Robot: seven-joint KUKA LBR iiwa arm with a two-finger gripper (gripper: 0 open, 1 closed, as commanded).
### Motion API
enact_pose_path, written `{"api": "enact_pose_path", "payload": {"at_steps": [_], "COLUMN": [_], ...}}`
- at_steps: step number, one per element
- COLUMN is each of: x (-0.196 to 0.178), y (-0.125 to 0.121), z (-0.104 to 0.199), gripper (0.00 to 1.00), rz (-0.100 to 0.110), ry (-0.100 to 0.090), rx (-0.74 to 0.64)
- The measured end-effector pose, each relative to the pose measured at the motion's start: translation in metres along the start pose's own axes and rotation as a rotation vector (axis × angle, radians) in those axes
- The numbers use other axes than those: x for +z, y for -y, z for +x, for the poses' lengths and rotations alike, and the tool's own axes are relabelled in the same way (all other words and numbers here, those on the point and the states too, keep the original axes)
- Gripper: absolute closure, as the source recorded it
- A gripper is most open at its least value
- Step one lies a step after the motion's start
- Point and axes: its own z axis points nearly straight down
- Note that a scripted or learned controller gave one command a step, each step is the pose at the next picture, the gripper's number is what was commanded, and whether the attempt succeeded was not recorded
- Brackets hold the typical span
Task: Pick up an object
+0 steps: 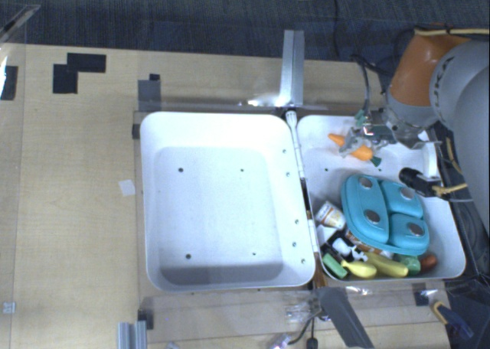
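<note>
- Gripper point(366, 135): low over the far end of the right bin point(452, 259), just inside its far wall. Metal fingers are blurred against what lies beneath; whether they stand apart or together cannot be told.
- Orange carrot-like piece point(351, 144): lies on the bin floor near the far left corner of the right bin, directly under and just to the near-left of the gripper. One orange end pokes out toward the divider, another toward the near side. Touching or merely beneath: not clear. Nothing confirms a hold.
- Teal moulded tray point(387, 213): fills the middle of the right bin, near side of the gripper and apart from it.
- Yellow banana point(375, 267), green piece point(331, 265), small white cup point(330, 214): crowded along the near left corner of the right bin, well apart from the gripper.
- Left bin point(153, 187): beside the right bin across the shared wall.
- Step in hand, judged: securing the orange piece at the far end.
- Handling advice: centre the fingers across the narrow body of the piece, not its tapered tip, since a small slim toy would likely squirt out sideways. Keep off the far wall. Lift straight up and check the piece rises with the gripper.
</note>
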Motion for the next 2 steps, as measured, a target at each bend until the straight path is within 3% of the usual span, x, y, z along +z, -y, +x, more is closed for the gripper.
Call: {"api": "enact_pose_path", "payload": {"at_steps": [1,2], "x": [-0.0009,-0.0104], "y": [-0.0011,0.0003], "z": [0.0000,-0.0001], "gripper": [0.00,1.00], "rz": [-0.005,0.003], "ry": [0.001,0.001], "rx": [0.000,-0.004]}}
